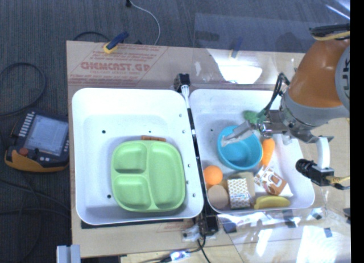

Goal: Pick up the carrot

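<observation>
Down front in the right bin (307,198): banana (271,201), small box (239,192), orange ball (212,175). Just behind, carrot (268,151), lying against the right side of the blue bowl (239,150), far end tucked under the gripper (263,126). Poised right over it; open or closed, impossible to tell. Probably light, stiff, smooth, a bit slippery. Best pinched across the thicker middle, clear of the bowl wall.
</observation>
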`<state>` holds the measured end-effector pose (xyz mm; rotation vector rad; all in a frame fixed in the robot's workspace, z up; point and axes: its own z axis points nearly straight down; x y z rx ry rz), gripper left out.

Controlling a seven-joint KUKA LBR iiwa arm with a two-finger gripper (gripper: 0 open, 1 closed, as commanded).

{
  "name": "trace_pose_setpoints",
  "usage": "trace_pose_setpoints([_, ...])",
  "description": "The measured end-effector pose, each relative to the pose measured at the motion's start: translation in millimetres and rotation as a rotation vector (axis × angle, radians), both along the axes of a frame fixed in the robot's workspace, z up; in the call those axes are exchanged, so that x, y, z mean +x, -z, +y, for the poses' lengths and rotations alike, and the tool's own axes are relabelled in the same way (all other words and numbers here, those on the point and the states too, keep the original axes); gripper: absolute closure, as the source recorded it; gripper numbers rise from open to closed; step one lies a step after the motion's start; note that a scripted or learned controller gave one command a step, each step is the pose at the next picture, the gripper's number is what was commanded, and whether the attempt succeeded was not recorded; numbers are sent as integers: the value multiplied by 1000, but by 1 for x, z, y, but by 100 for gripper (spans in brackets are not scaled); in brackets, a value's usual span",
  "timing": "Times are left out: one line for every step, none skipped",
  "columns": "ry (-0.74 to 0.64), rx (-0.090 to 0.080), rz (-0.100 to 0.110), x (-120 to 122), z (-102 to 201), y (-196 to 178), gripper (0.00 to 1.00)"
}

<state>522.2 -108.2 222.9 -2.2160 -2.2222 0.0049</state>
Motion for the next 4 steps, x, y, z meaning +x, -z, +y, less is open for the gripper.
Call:
trace_pose_setpoints([256, -1, -2, 7, -43, 139, 0])
trace_pose_setpoints([375, 35, 27, 42, -78, 104, 0])
trace_pose_setpoints([499, 48, -9, 5, -70, 132, 0])
trace_pose_setpoints([499, 27, -5, 2, -76, 124, 100])
